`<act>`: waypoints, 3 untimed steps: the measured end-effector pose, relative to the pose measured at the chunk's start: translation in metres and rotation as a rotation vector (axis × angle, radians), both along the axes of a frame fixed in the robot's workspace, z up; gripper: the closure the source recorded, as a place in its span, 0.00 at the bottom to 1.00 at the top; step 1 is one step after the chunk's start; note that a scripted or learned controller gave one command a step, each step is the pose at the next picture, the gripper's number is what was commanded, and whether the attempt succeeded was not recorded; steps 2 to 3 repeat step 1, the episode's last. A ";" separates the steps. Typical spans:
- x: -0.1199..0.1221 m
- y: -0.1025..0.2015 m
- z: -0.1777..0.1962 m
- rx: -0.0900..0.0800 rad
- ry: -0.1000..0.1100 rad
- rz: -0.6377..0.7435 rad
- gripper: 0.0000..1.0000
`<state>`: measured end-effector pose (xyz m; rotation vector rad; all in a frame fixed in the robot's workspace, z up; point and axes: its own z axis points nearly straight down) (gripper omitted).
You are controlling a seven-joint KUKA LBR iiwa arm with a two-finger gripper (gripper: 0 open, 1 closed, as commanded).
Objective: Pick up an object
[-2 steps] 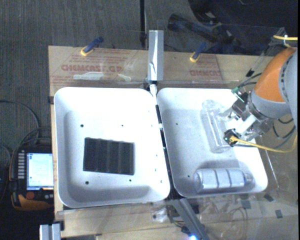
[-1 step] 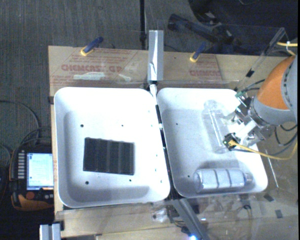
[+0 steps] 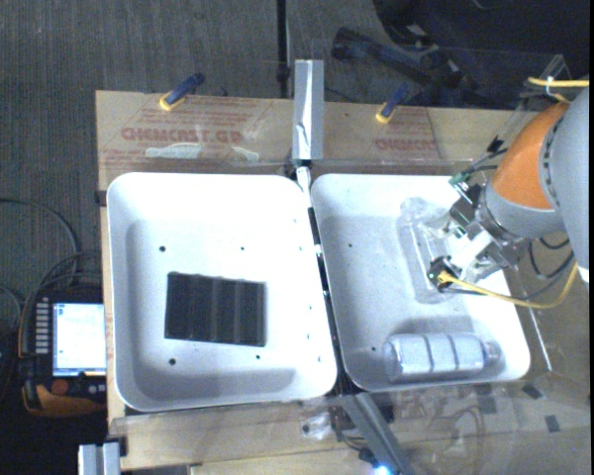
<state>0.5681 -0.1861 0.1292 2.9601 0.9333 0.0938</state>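
The arm, grey w/ an orange band, is reaching in from the right over the right bin, w/ the gripper hanging low above the bin's upper right part. Whether it's spread or pressed together can't be told: the end is small and cluttered by cabling. A yellow cable is looping from the gripper area out toward the right. Directly under and beside the gripper, a clear plastic item is lying on the bin floor, hard to make out against the white; can't tell if the gripper is touching it. Nothing is visibly sitting between the gripper's tips. Near the front edge of the same bin, a silvery-grey ribbed pack is lying flat on its long side, well apart from the gripper. In the left bin, a dark rectangular ribbed tray is lying flat approx. in the middle, slightly toward the front. Behind both bins, a brown cardboard sheet w/ red print is being held down by two blue-and-yellow clamps. A handheld pendant w/ a lit screen is sitting on the floor at left.
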 end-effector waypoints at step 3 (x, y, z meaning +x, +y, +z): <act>-0.036 -0.037 0.097 0.018 0.069 -0.095 0.00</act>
